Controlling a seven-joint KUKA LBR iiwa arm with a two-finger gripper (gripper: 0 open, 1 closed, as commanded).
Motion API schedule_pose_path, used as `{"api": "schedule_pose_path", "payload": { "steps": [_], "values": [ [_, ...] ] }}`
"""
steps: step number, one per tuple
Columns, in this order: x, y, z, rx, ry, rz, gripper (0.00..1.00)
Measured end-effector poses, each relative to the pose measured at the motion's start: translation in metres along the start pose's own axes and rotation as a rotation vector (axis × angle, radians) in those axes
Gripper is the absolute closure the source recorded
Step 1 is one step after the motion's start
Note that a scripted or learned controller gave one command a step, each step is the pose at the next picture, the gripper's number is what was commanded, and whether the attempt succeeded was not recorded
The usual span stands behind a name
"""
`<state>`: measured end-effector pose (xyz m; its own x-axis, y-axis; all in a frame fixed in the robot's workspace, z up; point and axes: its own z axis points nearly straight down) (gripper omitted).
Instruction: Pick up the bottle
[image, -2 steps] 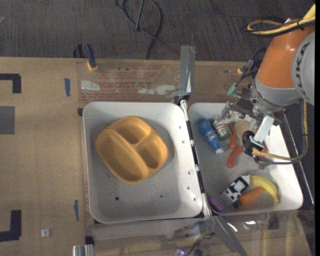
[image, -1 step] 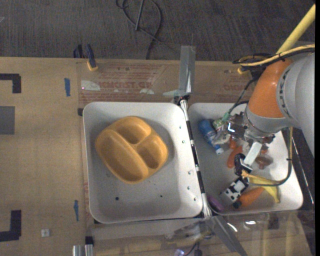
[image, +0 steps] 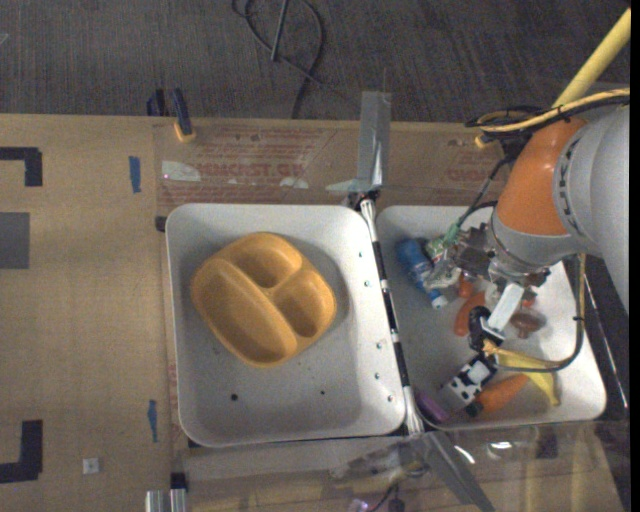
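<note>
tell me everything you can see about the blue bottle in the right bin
The blue bottle lies on its side in the right bin, in its upper left part, close to the wall shared with the left bin. It looks like smooth plastic: a blue body with a pale end pointing down and right. It rests slanted on the bin floor. Small items crowd its pale end; whether they touch it is too small to tell.

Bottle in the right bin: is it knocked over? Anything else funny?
Yes. The bottle lies on its side near the right bin's left wall, not standing. A carrot, a banana and other small things lie jumbled beside it. The plate in the left bin sits at an angle. Nothing looks spilled.
</note>
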<state>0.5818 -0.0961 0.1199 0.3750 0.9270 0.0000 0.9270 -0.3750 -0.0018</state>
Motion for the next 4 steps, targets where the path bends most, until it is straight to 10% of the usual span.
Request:
{"api": "schedule_pose_path", "payload": {
  "steps": [1,2,3,4],
  "values": [
    [0.027,0.02,-0.065,-0.001,0.0,0.205,0.0],
    [0.023,0.044,0.007,-0.026,0.01,0.028,0.0],
    [0.025,0.044,-0.004,-0.025,0.011,0.025,1.0],
    [0.07,0.063,-0.068,-0.002,0.0,0.422,1.0]
  ]
}}
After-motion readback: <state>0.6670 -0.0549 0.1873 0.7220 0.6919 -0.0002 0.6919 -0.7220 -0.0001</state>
